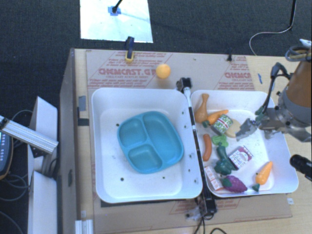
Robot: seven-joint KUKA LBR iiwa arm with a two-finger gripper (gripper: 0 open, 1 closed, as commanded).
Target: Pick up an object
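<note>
The gripper [245, 129] is hanging low over the right bin [280, 177], its 2 grey fingers [242, 132] angled down and to the left with a narrow gap between them and nothing caught there. Just below it is lying the small maroon-and-white packet [241, 156], the nearest likely pick among the toy food crowding that bin's left half. The packet is looking light and fairly stiff, probably hollow plastic with a smooth printed face that could be slipping under the pads, so closing across its 2 shorter sides seems safest. Its long axis is running on a diagonal, from lower left toward upper right. Beside it, the dark green vegetable [224, 162] is pressing close on the left, leaving little room there. The blue divided plate [149, 141] is sitting alone in the left bin [109, 179].
</note>
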